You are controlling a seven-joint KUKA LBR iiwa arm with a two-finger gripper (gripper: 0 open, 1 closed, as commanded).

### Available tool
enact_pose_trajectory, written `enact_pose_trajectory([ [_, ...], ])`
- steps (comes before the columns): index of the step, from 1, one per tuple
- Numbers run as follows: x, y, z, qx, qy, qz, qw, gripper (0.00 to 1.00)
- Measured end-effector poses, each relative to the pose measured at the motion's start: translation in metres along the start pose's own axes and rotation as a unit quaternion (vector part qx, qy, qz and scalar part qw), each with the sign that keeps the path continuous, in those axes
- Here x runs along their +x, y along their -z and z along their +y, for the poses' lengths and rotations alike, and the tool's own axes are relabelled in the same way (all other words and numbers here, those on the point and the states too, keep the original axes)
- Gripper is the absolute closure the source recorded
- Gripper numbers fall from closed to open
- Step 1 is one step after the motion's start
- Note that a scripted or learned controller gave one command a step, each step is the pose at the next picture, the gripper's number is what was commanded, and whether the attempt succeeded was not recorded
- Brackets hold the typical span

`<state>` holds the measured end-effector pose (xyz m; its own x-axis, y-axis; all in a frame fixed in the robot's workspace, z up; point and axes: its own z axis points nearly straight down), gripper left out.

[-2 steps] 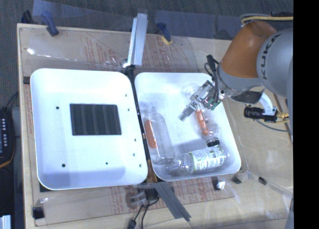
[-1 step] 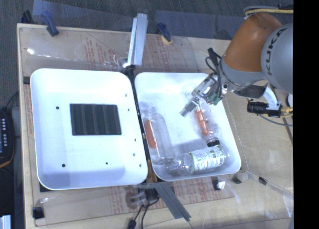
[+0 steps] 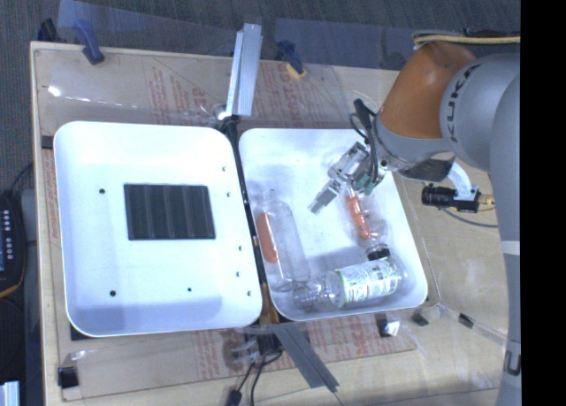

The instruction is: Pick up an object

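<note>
A: Camera view, right half of frame: the grey KUKA arm with the orange band [image 3: 442, 103] reaches in from the right edge, and its two-finger metal gripper [image 3: 329, 195] hangs over the upper middle of the shallow white right-hand bin [image 3: 265, 152].

B: Which step, in yr opinion?

A: Approach, I'd judge. Nothing's lifted. Closest candidate is the clear plastic bottle with orange contents and a dark cap [image 3: 364, 218], lying just right of the fingertips, centre-right of that bin. Also a clear plastic bottle with an orange strip inside [image 3: 281, 241] at the bin's left side, and a clear bottle with a printed white label [image 3: 361, 284] along the bottom edge.

B: Pincer state? Holding anything?

A: Fingers look slightly parted, a narrow gap w/ nothing between them. Tips point toward lower left of the frame. Whether they touch the bin floor, can't tell from this slant.

B: So next move?

A: Prob. needs to shift a bit toward the lower right, straddle the orange-filled bottle across its narrow width, then close. Round slick plastic could roll or squirt out, so a centred grip matters.

B: Other bin?

A: The shallow white left-hand bin [image 3: 88, 218] w/ a dark ribbed rectangular panel [image 3: 169, 211] at its middle, left half of frame. Not relevant to the pick, I'd say.
</note>
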<state>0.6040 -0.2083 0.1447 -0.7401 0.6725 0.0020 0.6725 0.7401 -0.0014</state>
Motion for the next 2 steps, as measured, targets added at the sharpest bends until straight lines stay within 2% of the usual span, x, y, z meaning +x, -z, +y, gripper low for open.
enact_pose_trajectory([
  [1, 0.017, -0.007, -0.016, 0.0, -0.045, 0.001, 0.999, 0.0],
  [2, 0.015, 0.058, -0.016, -0.001, -0.173, -0.002, 0.9848, 0.0],
])
